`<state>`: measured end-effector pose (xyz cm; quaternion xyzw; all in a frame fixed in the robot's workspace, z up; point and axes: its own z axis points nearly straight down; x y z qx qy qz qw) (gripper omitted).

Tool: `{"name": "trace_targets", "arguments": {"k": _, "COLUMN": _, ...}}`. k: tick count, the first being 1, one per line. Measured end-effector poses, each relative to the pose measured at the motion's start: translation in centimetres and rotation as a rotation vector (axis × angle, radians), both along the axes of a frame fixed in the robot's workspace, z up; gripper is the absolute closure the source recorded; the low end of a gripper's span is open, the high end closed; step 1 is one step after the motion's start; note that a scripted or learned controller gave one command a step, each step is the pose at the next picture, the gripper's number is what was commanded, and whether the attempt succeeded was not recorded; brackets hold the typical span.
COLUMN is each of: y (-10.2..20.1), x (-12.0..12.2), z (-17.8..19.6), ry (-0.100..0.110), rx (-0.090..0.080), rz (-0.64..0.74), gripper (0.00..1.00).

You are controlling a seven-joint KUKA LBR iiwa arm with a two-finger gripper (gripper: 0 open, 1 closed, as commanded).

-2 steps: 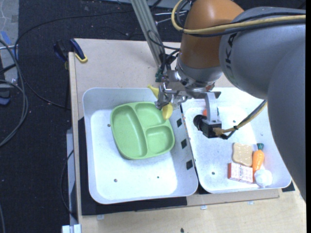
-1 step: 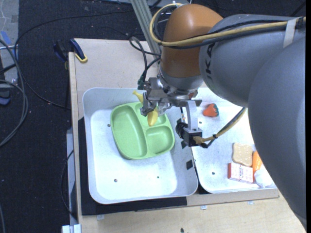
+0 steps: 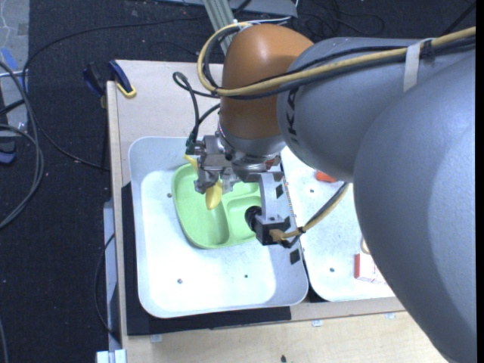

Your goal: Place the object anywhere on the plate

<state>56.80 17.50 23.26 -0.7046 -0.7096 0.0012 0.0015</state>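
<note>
White left bin (image 3: 204,286) carries a green plate (image 3: 198,219) toward its far side. Above the plate hangs the gripper (image 3: 212,189), fingers closed on a small yellow object (image 3: 214,196). Placement looks underway; next comes lowering slightly and opening over the plate.

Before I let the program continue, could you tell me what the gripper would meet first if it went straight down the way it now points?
Most likely the green plate in the left bin. The gripper points down over it with a yellow object at its tip, so that object would probably touch first. Height above the plate is unclear from this slanted view.
</note>
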Motion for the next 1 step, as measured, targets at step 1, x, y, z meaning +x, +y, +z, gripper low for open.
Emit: {"name": "trace_targets", "arguments": {"k": 1, "y": -0.27, "x": 0.11, "z": 0.11, "ry": -0.002, "rx": -0.001, "rz": -0.005, "gripper": 0.00}}
